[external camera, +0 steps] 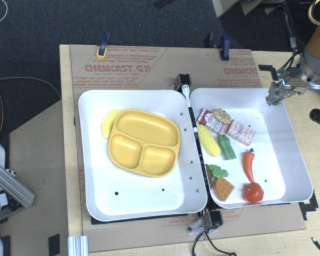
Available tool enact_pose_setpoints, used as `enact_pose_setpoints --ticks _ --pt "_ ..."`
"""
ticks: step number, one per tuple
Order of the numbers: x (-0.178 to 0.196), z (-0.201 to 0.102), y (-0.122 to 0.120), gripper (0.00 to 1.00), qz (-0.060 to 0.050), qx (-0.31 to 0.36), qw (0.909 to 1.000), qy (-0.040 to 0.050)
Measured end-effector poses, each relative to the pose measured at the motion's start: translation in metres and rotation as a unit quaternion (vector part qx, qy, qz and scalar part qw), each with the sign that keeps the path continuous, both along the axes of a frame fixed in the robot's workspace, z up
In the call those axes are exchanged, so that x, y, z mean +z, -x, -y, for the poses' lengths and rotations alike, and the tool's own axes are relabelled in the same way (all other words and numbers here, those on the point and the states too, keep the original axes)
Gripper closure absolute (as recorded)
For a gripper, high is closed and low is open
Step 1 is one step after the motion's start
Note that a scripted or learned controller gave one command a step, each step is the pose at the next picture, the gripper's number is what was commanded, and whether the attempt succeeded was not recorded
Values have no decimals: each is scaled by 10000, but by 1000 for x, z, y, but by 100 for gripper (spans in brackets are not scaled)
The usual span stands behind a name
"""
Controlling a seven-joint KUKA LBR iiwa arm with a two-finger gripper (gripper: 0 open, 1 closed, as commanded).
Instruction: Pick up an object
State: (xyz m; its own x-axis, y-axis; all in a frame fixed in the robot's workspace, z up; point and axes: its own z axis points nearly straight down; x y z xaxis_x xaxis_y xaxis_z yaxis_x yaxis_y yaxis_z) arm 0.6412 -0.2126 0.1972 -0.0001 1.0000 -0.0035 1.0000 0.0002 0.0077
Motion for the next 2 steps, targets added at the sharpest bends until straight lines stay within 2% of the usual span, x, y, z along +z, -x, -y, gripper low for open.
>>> enact_pose_setpoints --ticks 1,2 --pt "31 0 -1 100 -5 3 10000 -4" --pt "41 -53 -7 100 -24 31 10000 -24"
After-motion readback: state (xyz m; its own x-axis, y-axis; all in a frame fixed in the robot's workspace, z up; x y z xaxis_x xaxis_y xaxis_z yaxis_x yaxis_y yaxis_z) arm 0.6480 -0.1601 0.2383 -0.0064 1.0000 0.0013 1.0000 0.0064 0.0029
